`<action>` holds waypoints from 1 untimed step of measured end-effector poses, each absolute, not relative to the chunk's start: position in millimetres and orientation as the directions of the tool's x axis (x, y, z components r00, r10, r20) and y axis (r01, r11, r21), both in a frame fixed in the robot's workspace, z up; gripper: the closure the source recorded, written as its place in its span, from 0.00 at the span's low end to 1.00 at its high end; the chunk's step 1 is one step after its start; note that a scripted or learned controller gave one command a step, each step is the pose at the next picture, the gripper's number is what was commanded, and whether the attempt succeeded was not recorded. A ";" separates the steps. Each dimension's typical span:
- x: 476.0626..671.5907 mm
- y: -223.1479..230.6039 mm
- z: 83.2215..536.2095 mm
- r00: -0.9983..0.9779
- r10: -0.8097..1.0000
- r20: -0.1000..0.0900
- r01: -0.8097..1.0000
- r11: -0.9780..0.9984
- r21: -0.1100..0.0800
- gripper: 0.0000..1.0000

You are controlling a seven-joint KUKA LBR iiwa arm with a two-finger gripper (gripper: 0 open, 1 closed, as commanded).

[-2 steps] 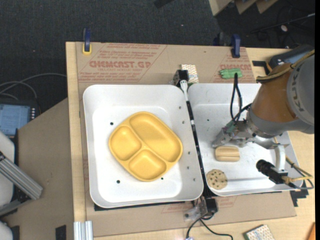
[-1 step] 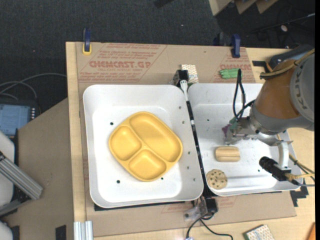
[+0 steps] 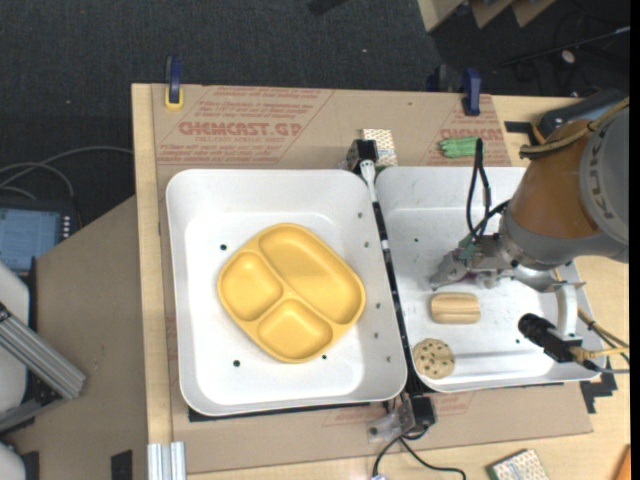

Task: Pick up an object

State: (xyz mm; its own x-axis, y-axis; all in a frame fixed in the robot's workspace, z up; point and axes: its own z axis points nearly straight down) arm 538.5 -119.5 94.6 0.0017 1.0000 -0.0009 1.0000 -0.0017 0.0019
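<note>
In the right bin (image 3: 425,213) a tan bun-shaped piece (image 3: 455,308) lies near the middle. A round speckled cookie (image 3: 433,358) rests by that bin's front left corner. My gripper (image 3: 472,270) hangs low over the right bin, just behind the bun and slightly to its right, with the grey and orange arm (image 3: 560,203) coming in from the right. Nothing shows held in it. A yellow three-section plate (image 3: 290,290) sits in the middle of the left bin (image 3: 200,218).
The ridge between the two bins (image 3: 385,268) runs just left of the bun and cookie. A small green object (image 3: 459,148) and a clamp (image 3: 470,93) stand on the board behind the right bin. A black cable (image 3: 480,183) hangs down to the gripper.
</note>
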 end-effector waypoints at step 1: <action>581.3 -110.8 86.5 -0.002 1.000 -0.003 1.000 0.002 0.006 0.00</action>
State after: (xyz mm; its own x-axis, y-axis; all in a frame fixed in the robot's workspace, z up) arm 581.3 -110.8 86.5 -0.0015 1.0000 -0.0030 1.0000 0.0015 0.0064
